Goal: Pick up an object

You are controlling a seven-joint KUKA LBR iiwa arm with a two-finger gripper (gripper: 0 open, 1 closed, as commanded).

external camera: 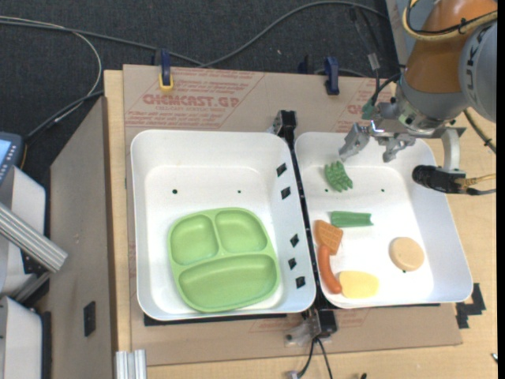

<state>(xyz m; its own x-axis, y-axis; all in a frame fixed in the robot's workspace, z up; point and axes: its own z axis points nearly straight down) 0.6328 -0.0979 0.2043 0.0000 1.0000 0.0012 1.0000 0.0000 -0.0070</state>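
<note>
White right bin (442, 235) holds ridged green piece (338, 177) (gripper (377, 142) above).

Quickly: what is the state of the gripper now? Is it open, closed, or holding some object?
Gripper: jaws open and holding nothing, above the far end of the right bin, just beyond the green leafy piece.

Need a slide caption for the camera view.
Open pincer above right bin of toy foods, nothing held; green divided plate in left bin.
</note>
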